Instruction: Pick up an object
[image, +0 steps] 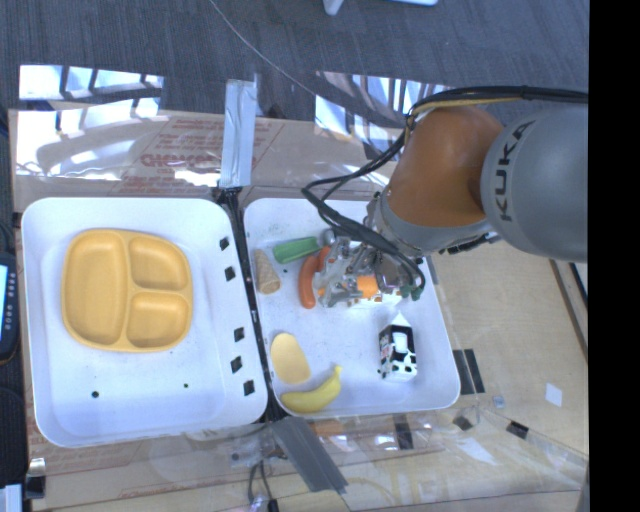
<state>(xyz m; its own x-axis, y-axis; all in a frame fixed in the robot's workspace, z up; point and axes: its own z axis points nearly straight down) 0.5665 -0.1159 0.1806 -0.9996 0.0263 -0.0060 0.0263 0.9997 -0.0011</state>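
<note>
- Behind the bench we saw dark grey carpet, and on the bench two shallow white bins sat side by side, the left bin (40, 300) and the right bin (440, 350).
- We found a yellow divided plate (127, 290) lying in the left bin.
- We saw the grey arm (530, 180) reaching in from the right, its orange band over the right bin's upper part.
- We placed the gripper (340, 282) low over the right bin's middle, just beside an orange carrot (309, 282) and a small orange piece (369, 288).
- We could not tell how the claw stood, nor whether anything sat in it.
- We noted a green vegetable (297, 249) and a tan bread piece (266, 270) near the carrot.
- We saw a black-and-white milk carton (398, 352) to the right, well apart from a banana (312, 394) and a pale yellow chip (289, 357).
</note>
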